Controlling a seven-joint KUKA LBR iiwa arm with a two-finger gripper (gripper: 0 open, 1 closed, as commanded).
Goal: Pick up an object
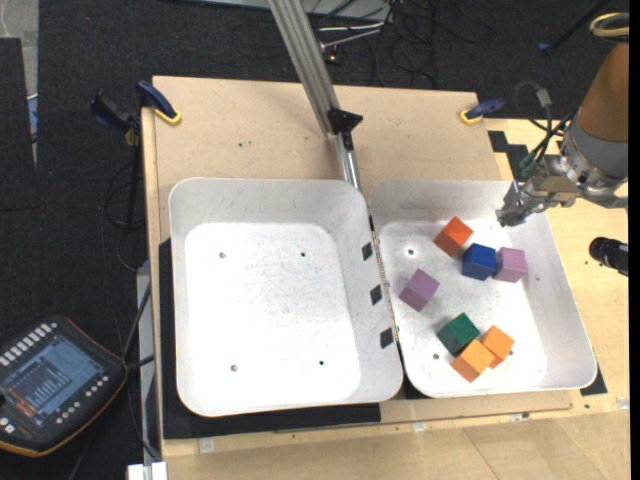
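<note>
The right bin [560, 298] holds several small blocks. An orange cube [454, 235] lies near its back, with a blue cube [480, 261] and a purple cube [511, 264] just in front of it. Another purple cube [419, 289] sits toward the bin's left side. Near the front, a green cube [459, 332] touches two orange cubes [484, 352]. My gripper [515, 211] hangs over the bin's back right corner, above and to the right of the blue and purple cubes, with nothing visibly held.
The left bin [190, 268] stands beside the right one on the wooden bench. A metal rod [312, 63] slants from the back down to the gap between the bins. A teach pendant [45, 380] lies at the lower left, off the bench.
</note>
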